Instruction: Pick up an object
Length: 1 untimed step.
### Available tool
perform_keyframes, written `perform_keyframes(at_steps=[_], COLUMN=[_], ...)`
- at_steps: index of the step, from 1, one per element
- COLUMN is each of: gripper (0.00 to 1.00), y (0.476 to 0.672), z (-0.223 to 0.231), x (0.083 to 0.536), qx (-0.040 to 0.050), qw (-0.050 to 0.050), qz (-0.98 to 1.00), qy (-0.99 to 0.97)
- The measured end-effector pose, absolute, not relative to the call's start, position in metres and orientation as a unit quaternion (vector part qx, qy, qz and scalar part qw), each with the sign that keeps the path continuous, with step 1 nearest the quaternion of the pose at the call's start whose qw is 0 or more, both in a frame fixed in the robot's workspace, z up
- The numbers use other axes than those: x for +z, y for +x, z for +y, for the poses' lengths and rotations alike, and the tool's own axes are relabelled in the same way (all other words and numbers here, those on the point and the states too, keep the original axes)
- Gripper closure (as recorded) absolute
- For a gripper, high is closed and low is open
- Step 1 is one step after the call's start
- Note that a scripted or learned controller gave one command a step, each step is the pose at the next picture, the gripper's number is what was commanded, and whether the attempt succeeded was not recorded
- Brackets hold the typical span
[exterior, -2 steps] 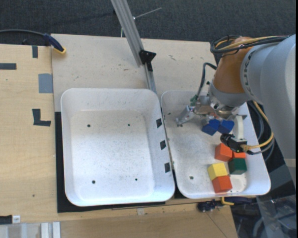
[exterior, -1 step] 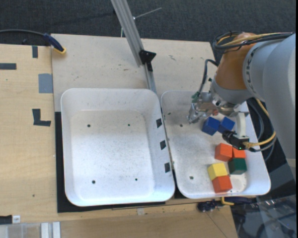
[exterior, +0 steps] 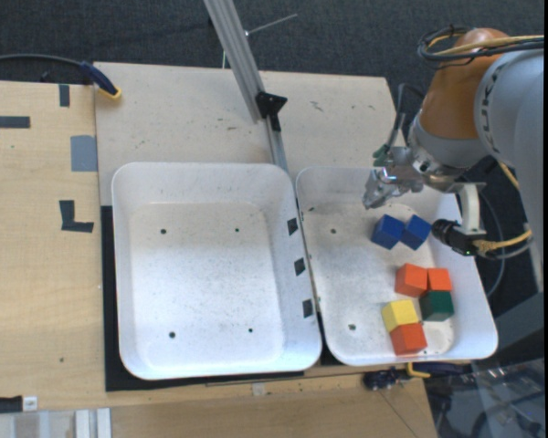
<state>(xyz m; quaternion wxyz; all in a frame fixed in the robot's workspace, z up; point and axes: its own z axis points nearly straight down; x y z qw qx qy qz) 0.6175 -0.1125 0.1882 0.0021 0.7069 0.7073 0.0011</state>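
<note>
Two blue blocks (exterior: 400, 232) sit side by side in the right bin (exterior: 347, 272), and they are the pieces nearest the gripper (exterior: 382, 192), which hangs over the bin's far end just up and to the left of them. That offset is what the coming move turns on: the pair lies a short way down and to the right of the gripper, toward the arm's own side, so a small shift that way and a descent would likely bring it over the left-hand blue block. The pair's long axis runs roughly across the bin, left to right. Nothing is seen held at the gripper's tip, and how far it is spread cannot be told from this angle. Farther down the right bin from the blue blocks lies a tight cluster: two orange blocks (exterior: 424, 278), a green block (exterior: 437, 305), a yellow block (exterior: 400, 314) and a red-orange block (exterior: 408, 338), all touching or nearly so. Beside the right bin, the left bin (exterior: 205, 272) adjoins it.
</note>
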Motion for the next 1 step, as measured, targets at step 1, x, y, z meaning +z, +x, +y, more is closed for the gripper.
perform_keyframes(at_steps=[1], gripper=[1.00], y=[0.6166], z=[-0.1160], x=[0.2317], qx=[0.0011], qw=[0.002], qz=[0.707], qy=[0.707])
